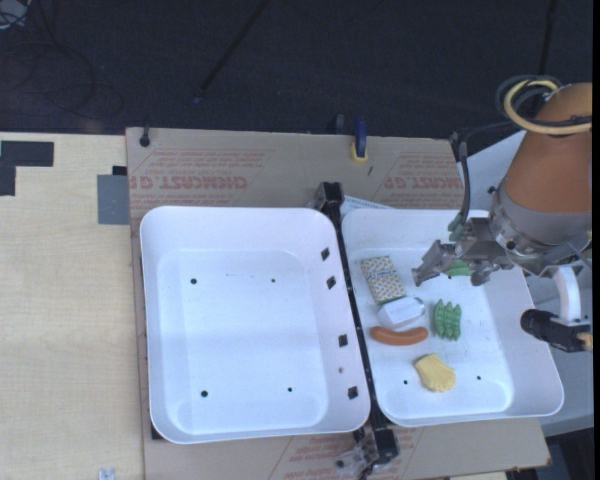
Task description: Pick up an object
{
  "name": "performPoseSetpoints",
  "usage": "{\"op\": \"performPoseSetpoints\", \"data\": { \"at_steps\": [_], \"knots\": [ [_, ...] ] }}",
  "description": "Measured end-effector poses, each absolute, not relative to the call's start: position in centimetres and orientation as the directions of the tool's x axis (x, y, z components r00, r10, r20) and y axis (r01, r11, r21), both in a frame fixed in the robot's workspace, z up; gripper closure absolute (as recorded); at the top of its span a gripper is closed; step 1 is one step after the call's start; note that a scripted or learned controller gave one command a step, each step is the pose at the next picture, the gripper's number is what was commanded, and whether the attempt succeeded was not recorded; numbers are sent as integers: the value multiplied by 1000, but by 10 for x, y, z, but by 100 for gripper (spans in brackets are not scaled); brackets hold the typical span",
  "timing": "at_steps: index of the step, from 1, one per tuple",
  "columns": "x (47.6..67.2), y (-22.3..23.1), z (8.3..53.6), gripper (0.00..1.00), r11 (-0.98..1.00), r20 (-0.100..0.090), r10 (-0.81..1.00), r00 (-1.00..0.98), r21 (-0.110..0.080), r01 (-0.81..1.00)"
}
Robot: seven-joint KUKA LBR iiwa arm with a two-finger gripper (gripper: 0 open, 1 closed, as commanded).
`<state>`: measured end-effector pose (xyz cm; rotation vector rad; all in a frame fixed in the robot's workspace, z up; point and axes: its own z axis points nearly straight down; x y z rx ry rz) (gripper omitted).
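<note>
- We see the grey arm with its orange band (pixel 550 163) reaching in from the right, its two-finger gripper (pixel 450 261) hanging over the upper middle of the right shallow white plastic bin (pixel 540 393).
- A small green piece (pixel 462 266) sits right at the gripper's metal parts; we cannot tell whether it is held, nor whether the claw is released or clenched.
- Below the gripper, in the same bin, lies a ridged green plastic object (pixel 446 319), apart from the claw.
- Towards the divider we find a flat speckled rectangular packet (pixel 382 277), and just beneath it a small white block (pixel 402 312).
- Touching or just under the white block lies a slim orange-red sausage-shaped item (pixel 399 336).
- Nearer the front edge rests a lumpy yellow object (pixel 435 373), by itself.
- The left shallow white plastic bin (pixel 160 318) stands beside the right one, on a brown cardboard sheet (pixel 240 173) printed with red lettering.
</note>
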<state>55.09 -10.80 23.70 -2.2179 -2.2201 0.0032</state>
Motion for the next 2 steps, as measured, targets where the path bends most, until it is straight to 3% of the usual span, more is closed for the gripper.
{"op": "performPoseSetpoints", "data": {
  "at_steps": [1, 2],
  "knots": [
    [491, -106, 179, 0, 0, 3, 1000, 0, -10, 1000],
    [597, -186, 176, 0, 0, -6, 1000, 0, 6, 1000]
  ]
}}
